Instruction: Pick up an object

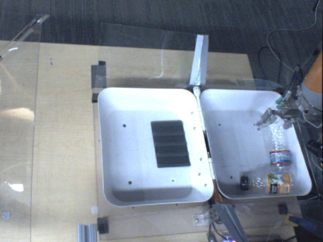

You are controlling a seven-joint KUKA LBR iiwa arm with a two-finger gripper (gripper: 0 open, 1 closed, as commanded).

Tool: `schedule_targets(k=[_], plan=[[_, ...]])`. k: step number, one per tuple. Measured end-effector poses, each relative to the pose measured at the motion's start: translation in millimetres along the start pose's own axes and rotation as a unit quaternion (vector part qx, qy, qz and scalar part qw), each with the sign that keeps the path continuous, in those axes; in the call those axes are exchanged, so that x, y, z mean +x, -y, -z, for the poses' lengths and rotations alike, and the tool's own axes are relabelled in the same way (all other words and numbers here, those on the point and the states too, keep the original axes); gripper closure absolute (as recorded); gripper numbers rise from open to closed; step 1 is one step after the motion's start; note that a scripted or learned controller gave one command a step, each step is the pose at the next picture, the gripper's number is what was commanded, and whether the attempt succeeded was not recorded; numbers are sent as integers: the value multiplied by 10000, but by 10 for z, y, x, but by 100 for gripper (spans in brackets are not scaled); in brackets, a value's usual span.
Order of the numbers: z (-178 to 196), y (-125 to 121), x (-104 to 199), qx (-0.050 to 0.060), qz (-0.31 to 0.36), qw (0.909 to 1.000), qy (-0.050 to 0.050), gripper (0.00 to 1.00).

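Reaching in from the right, the gripper [275, 118] hovered over the right bin [227, 135], its fingers spread and holding nothing. Two clear plastic bottles [279, 158] [267, 183] lay below it near the bin's front right corner. A dark ridged pad [170, 143] sat in the left bin [116, 135].

Two white bins side by side, left bin [113, 135], right bin [227, 115], wooden bench [55, 135], clear panel [17, 110].
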State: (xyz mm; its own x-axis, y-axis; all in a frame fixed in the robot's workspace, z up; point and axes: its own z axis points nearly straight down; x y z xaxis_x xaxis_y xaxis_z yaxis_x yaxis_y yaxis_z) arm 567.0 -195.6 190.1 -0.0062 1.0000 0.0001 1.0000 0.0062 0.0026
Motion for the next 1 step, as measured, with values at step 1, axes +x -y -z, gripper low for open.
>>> schedule_targets(k=[1], plan=[[-764, 538, -120, -145, -118, 9998, 64, 0]])
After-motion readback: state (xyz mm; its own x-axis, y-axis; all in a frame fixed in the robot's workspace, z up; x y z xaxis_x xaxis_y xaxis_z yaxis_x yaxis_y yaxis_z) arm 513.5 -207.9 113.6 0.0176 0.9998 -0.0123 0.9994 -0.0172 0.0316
